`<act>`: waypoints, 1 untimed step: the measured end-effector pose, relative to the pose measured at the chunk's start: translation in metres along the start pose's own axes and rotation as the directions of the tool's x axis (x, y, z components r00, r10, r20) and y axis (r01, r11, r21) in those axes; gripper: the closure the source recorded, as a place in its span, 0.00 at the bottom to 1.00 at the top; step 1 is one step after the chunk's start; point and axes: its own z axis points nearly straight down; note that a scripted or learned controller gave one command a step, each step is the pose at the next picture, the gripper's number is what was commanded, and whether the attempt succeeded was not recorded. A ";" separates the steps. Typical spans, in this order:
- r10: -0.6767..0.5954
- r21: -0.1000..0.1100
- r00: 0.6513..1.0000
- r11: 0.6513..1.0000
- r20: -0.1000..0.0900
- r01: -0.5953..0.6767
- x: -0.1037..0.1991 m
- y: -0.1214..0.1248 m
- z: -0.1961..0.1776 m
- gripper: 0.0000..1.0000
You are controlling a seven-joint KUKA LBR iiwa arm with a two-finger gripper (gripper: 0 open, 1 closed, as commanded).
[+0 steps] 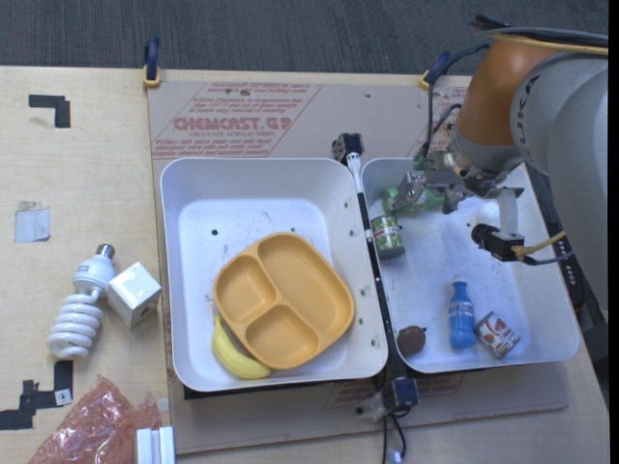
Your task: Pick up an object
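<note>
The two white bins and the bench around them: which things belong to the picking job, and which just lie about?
For the job:
- grey arm's two-finger gripper, low in the right bin
- small green can
- blue plastic bottle
- red-and-white carton
- brown round object
- yellow divided plate
- yellow banana

Lying about:
- white spiral light bulb
- white cube
- red mesh bag

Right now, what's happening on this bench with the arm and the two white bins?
The grey KUKA arm with the orange band reaches into the right white bin, its gripper low at the far left corner near a green object. A small green-labelled can, a blue bottle, a dark brown round object and a red-and-white packet lie there. The left white bin holds a yellow divided plate over a banana.
</note>
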 end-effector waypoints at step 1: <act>0.002 -0.001 1.000 1.000 0.001 -0.002 -0.042 0.006 -0.035 0.00</act>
